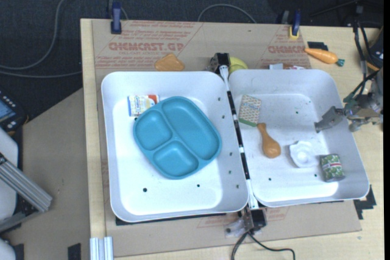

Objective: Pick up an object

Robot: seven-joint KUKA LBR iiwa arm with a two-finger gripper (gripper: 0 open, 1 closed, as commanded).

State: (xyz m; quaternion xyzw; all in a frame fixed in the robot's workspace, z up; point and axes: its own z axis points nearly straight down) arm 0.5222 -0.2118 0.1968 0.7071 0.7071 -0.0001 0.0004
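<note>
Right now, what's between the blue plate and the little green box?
In the camera view, a wooden-handled brush and a white cup lie between the blue plate and green box.

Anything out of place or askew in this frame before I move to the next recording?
A few items lie on the bench outside the bins: an orange carrot-like toy at the far right, an orange piece and a yellow object behind the bins. Nothing looks spilled or damaged.

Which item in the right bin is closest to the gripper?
The white cup, just below-left of the gripper. The green box lies a bit farther down; the wooden brush and patterned card sit toward the bin's left side.
</note>
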